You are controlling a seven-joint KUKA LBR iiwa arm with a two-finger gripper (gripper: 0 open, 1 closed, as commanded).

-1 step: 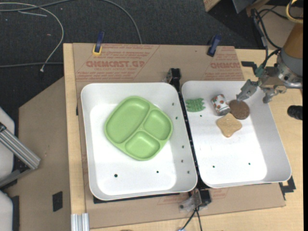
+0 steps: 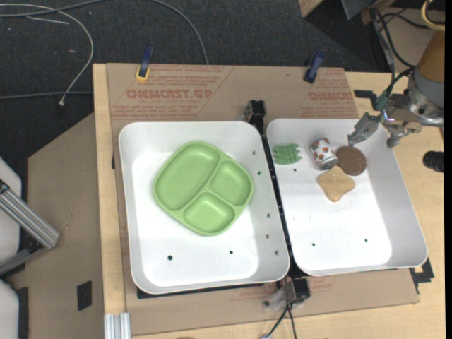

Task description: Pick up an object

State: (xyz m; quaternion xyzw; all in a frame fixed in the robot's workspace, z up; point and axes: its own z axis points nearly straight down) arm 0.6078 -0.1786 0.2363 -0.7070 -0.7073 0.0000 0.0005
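Your gripper (image 2: 378,128) hangs over the far right corner of the right bin (image 2: 395,217), at about one o'clock from that bin's middle. Its two fingers (image 2: 361,131) are spread apart with nothing between them; one points down toward the bin's back rim, the other sits just to its right at three o'clock.

Just below the fingers, at about seven o'clock from them, you have a round brown disc (image 2: 351,159) lying flat on the bin floor. Touching its left side, at nine o'clock, is a small white cup with red spots (image 2: 323,152), tipped on its side. At six o'clock from the disc, just beside it, lies a tan flower-shaped biscuit piece (image 2: 335,184). Farther out at nine o'clock from the cup, near the bin's left wall, is a small green ridged item (image 2: 286,153). All four sit in the far half of the right bin.

In the left bin (image 2: 141,260) you have a green divided plate (image 2: 203,187), with three compartments, lying flat near the middle and turned at a slant.

Both bins rest on a cardboard sheet (image 2: 212,83) on the table, held at its far edge by two blue clamps (image 2: 145,61), one at eleven o'clock and one at one o'clock.
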